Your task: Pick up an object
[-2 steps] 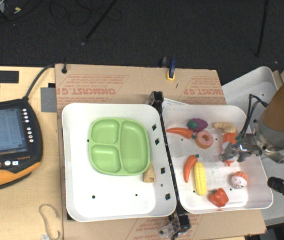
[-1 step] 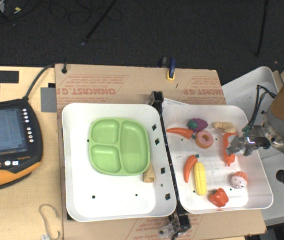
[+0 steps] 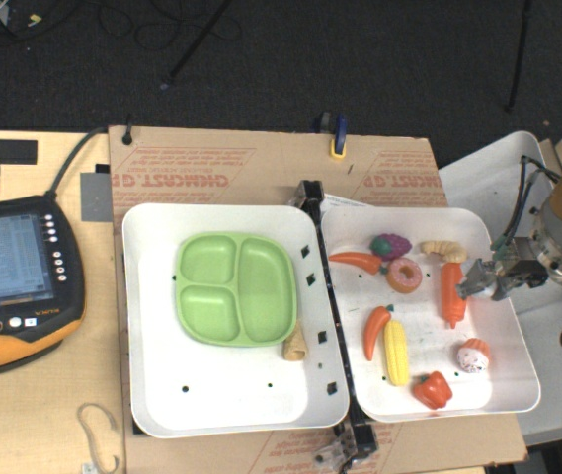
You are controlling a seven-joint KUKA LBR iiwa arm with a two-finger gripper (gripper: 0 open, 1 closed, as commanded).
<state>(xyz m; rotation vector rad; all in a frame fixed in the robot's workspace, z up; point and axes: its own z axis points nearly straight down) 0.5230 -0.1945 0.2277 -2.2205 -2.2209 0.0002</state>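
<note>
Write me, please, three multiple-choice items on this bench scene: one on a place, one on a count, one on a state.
1. Where does the green plate lie?
A. left bin
B. right bin
C. on the cardboard

2. How many compartments has the plate?
A. two
B. three
C. five

3. How does the corn cob rest?
A. standing upright
B. lying flat on the bin floor
C. held by the gripper

Answers:
1 A, it sits inside the left bin.
2 B, ridges split it into three wells.
3 B, it lies flat in the right bin, apart from the gripper.
</note>
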